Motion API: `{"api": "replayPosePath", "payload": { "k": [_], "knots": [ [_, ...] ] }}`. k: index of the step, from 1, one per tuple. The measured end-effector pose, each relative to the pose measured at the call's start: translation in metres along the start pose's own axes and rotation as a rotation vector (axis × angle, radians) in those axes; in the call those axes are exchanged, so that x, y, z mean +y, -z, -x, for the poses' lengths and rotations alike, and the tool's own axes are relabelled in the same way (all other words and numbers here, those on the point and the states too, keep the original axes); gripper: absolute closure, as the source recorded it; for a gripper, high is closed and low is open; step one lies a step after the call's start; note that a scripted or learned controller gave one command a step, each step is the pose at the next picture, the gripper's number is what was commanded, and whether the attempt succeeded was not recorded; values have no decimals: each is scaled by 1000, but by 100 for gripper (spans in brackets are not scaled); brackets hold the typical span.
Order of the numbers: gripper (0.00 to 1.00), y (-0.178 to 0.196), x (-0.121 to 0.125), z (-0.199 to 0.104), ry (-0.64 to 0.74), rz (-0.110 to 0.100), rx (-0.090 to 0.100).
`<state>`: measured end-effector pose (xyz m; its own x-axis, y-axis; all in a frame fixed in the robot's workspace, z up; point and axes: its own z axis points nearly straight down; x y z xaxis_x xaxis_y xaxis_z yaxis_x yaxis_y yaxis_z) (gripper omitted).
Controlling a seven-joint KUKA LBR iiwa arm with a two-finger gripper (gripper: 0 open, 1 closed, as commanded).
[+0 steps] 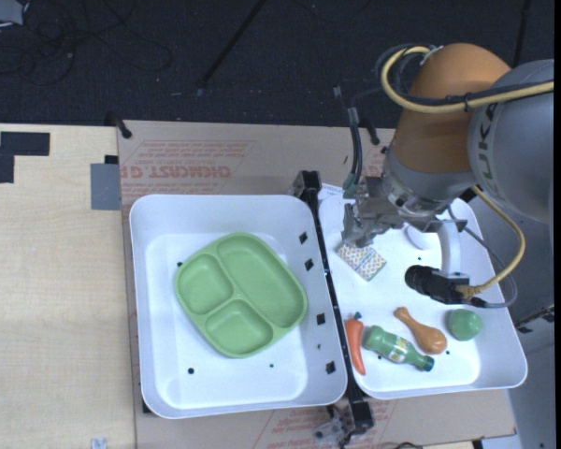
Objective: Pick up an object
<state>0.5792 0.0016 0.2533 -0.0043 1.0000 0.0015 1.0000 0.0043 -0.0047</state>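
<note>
White and shallow, two bins are set side by side. The left bin (159, 251) is taken up by a green divided plate (240, 293), laid flat near its middle. The loose things are gathered in the right bin (491, 358), which is likely why the arm (449, 110) is reached over that one. The gripper (360, 232) is held low at the bin's far left corner, directly over a small chequered packet (365, 263); whether it is touched cannot be told. That packet is judged to be the thing aimed at. Nothing is seen clamped, and whether the gripper is wide or narrow cannot be made out against the wrist's dark fittings. Along the near edge a carrot (355, 344), a green bottle (398, 348), a brown drumstick (421, 329) and a green ball (465, 325) are laid, well apart from the gripper. The bin's far right is hidden by the arm, and the packet's print is too small to be read.
</note>
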Motion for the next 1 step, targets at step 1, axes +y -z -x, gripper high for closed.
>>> {"api": "replayPosePath", "payload": {
  "k": [1],
  "knots": [
    [100, -7, -5, -57, 1, 0, 1]
  ]
}}
